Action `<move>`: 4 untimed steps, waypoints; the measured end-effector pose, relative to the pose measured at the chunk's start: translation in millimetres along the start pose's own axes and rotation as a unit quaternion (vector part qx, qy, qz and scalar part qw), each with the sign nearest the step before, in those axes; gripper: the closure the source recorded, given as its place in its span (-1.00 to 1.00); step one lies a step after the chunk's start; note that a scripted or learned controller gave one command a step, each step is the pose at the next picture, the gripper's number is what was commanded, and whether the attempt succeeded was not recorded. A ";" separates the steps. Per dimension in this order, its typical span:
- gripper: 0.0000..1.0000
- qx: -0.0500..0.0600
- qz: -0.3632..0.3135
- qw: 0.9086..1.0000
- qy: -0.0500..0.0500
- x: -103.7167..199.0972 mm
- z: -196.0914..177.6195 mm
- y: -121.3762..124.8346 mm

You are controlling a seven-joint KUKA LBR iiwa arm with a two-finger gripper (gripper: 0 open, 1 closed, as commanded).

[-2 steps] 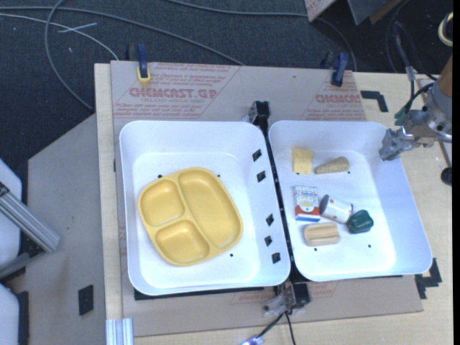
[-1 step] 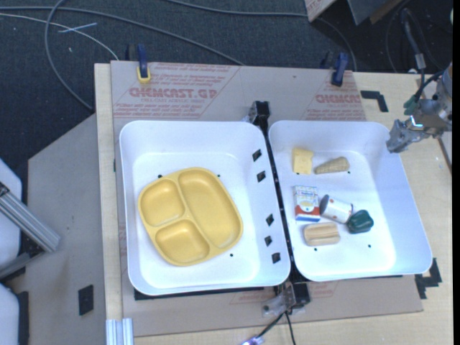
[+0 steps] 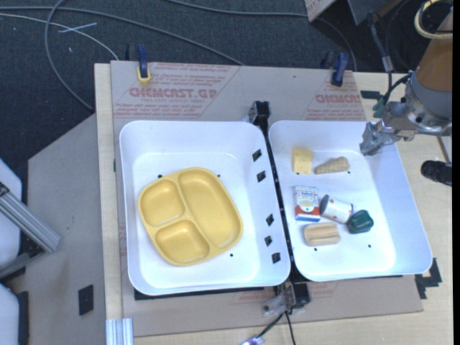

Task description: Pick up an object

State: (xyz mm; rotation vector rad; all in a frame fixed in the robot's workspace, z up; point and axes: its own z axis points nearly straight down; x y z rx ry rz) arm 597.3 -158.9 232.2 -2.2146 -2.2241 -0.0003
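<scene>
Apparently the tool, its state unclear, is hovering at the right bin's one o'clock; descending onto the bread piece seems next.

You can read "CHEMCAST GP" in red on the brown protective sheet behind the bins. The same print repeats, fainter, to its right.

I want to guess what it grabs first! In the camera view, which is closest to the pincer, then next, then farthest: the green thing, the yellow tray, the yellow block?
From the pincer:
1. Yellow block, right bin, upper left.
2. Green thing, right bin, lower right.
3. Yellow tray, left bin.
</scene>
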 end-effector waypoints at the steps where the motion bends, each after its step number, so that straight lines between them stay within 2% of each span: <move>1: 1.00 -0.002 0.000 1.000 -0.001 45.9 -0.9 13.8; 3: 1.00 -0.001 0.000 1.000 -0.001 164.1 8.4 24.7; 4: 1.00 -0.001 0.000 1.000 -0.001 211.1 16.1 28.2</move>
